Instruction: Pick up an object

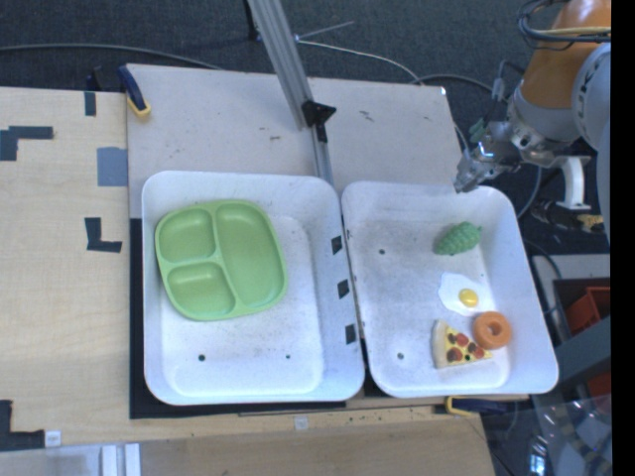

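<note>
While my end effector (466,179) hovers at the right white bin's (397,365) far rim, grip state unclear, I must descend toward the bumpy green plastic leaf (457,238) just below.

My gripper (468,179) hangs over the far rim of the right bin (397,266). Below me that bin's left half lies open, bare floor from far wall to near wall. Along its right side stand the green leafy piece (457,238), fried egg (460,293), doughnut (491,330) and pizza slice (454,346), crowded together. In the left bin (248,365), the green divided plate (219,259) fills the far left; its near strip is free.
</note>
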